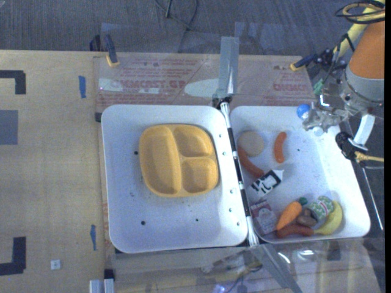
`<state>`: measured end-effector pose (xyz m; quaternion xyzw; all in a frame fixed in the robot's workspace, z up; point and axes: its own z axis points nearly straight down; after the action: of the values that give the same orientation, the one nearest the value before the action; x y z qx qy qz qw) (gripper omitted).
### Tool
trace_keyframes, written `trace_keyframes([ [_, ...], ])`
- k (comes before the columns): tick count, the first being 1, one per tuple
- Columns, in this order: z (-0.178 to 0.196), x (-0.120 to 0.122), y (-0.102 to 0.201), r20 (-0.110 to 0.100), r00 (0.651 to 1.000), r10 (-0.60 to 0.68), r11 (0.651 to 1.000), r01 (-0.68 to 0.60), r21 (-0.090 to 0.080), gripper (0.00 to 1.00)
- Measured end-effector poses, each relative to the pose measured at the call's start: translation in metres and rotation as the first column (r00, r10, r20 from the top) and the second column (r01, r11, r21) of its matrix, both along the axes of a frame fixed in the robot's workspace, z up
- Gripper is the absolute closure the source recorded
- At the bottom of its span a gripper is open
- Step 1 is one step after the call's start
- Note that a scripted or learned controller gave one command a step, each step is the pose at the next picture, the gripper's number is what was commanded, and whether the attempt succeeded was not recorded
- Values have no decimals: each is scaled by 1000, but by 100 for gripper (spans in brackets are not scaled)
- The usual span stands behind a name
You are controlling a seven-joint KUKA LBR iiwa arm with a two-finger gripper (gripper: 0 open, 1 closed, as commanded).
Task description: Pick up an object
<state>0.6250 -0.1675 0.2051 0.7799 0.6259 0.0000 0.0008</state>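
Yellow tray (178, 160) sits in the left bin (119, 224). The hand (317, 119) hangs over the right bin's (345, 182) far corner; I cannot tell its grip.

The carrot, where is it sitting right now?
The carrot lies in the right bin, near its front edge in the camera view, in a pile with the banana to its right and a small packet on its left.

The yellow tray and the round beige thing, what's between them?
In the camera view, the adjoining bin rims lie between the yellow tray and the round beige piece; otherwise bare white floor.
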Motion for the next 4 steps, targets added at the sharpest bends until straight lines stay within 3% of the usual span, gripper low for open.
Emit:
trace_keyframes([
  [1,0,0,0,0,1000,0,1000,0,0,0],
  [2,-108,-37,4,6,998,69,998,-69,2,0],
  [3,-99,-36,4,7,998,67,998,-67,1,100],
  [4,-99,-37,4,7,998,67,998,-67,1,0],
])
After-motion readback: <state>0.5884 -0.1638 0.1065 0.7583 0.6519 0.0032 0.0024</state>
